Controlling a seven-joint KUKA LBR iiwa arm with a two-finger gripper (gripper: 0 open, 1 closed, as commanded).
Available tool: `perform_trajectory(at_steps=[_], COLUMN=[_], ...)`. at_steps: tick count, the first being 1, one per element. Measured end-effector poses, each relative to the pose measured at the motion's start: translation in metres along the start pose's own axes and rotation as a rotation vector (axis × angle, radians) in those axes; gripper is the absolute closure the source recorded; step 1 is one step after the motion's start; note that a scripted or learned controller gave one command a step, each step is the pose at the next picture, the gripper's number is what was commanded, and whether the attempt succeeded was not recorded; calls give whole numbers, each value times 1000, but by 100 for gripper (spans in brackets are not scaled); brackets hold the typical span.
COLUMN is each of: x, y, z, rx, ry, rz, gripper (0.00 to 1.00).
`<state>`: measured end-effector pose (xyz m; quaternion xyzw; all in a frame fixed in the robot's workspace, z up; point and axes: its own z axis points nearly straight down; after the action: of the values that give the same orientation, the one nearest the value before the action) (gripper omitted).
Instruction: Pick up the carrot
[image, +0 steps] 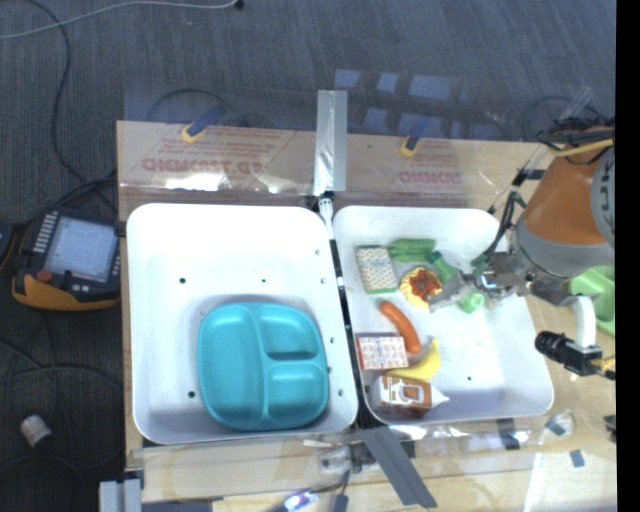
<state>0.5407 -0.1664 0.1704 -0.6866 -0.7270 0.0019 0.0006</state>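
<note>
**While hovering over the right bin: reaching stage, no grab yet**

Though sitting low over the right bin (520, 400), reads as the approach step rather than the grasp. Gripper (458, 290) near the bin's middle, just beside a yellow-and-red toy food piece (421, 285) and a small green piece (470, 300). Can't tell whether clenched or released, too blurry and too much wrist in the way. Nothing orange visibly held, so treating the pick as not yet done.

Carrot (400, 322) lying flat and slanted on the bin floor, apart from the gripper, lower in the view and closer to the divider between the bins. Crowded spot:
- checkered packet (382, 350) touching or nearly touching its lower side
- banana (427, 360) just beside its lower end
- yellow-and-red piece near its upper end

Next move, best guess: slide over toward the divider, turn to close across the carrot's narrow width, then drop straight down around its middle. Not much slack, so easy to nudge the banana or pinch the packet instead.

Teal divided plate (262, 365) over in the left bin (160, 230), well out of the way.
</note>
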Motion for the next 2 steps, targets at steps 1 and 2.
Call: perform_trajectory(at_steps=[1,2], x=[-12,27], y=[-43,-24], z=[-14,10], rx=[1,1], ry=[1,2], rz=[-65,-185], gripper=[0,0])
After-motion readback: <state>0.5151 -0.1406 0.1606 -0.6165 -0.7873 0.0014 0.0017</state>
